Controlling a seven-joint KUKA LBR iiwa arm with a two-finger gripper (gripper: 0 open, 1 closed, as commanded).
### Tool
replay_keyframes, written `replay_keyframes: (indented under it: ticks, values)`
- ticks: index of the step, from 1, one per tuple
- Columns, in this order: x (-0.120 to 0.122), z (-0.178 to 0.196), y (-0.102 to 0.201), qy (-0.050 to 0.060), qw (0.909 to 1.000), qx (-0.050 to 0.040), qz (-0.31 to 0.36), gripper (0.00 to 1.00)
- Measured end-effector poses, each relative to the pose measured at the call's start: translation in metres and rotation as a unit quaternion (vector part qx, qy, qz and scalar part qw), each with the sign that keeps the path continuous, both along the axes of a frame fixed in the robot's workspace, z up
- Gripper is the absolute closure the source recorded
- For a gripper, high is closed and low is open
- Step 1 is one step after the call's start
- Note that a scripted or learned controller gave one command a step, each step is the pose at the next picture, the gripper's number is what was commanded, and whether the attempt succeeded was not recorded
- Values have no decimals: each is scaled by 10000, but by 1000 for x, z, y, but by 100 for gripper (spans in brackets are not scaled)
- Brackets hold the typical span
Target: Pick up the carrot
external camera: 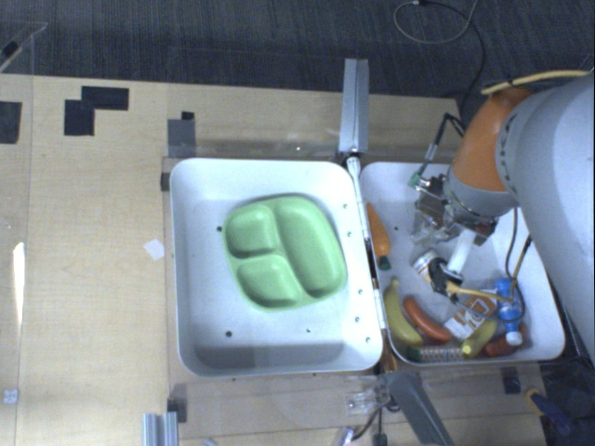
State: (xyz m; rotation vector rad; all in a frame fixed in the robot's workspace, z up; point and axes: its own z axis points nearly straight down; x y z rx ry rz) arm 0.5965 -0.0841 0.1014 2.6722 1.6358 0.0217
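Note:
The carrot (376, 231) is a slim orange piece lying lengthwise against the left wall of the right bin (539, 337), its dark green end pointing toward the front. My gripper (435, 249) hangs low over the middle of that bin, to the right of the carrot and apart from it. Nothing of the carrot is between its fingers. The grey arm with its orange band (488, 147) reaches in from the right and covers the bin's back right part.
Several toy foods are heaped at the front of the right bin: a yellow banana (399, 312), a red-brown sausage (426, 321), a blue piece (507, 297). The left bin (200, 342) holds a green divided plate (284, 249).

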Motion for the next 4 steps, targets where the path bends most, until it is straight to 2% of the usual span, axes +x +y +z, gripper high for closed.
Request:
replay_keyframes:
  ticks: [1, 2, 3, 4]
  values:
    - [60, -13, -23, 39, 10000, -9, -82, 100]
    - [22, 89, -32, 56, 9993, -1, -381, 100]
    - [-36, 91, -7, 62, 9999, 0, -90, 100]
    - [-78, 26, -10, -130, 9921, 6, -1245, 100]
